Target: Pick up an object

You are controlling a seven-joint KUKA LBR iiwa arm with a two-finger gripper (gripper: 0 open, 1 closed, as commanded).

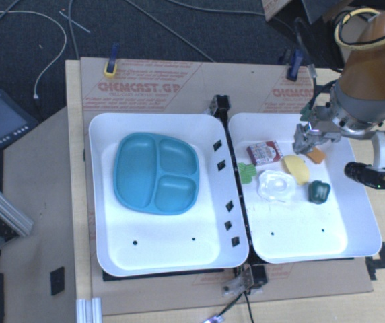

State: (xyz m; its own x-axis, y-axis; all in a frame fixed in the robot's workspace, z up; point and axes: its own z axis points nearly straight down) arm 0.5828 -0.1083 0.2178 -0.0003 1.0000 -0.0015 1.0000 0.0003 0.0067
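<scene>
- The counter [152, 79] is a brown cardboard-covered surface with red print, and it carries two shallow white bins set side by side.
- The left bin [105, 234] holds a blue divided plate [156, 173] lying flat in its upper half, with three compartments facing up.
- The right bin [354, 227] holds a cluster of small things in its upper half.
- A dark red packet [264, 153] lies near the top of that cluster, tilted slightly.
- A yellow block [297, 169] lies just right of the packet and below the arm's tip.
- An orange piece [317, 156] sits just beside the yellow block, on its upper right, close under the end effector.
- A clear plastic lump [275, 185] lies below the packet and touches or nearly touches the yellow block.
- A green thing [246, 173] rests against the right bin's left wall, beside the divider.
- A dark teal object [319, 192] lies to the right of the clear lump, apart from it.
- The arm [371, 66] reaches in from the right, its orange band above the wrist.
- The end effector [307, 140] hangs over the upper part of the right bin, just above the yellow block and orange piece; I cannot tell whether it is open or closed, and nothing is visibly between its tips.
- A blue clamp [112, 64] and another clamp [293, 64] grip the counter's far edge.
- Black clips [220, 105] join the bins along the divider.
</scene>
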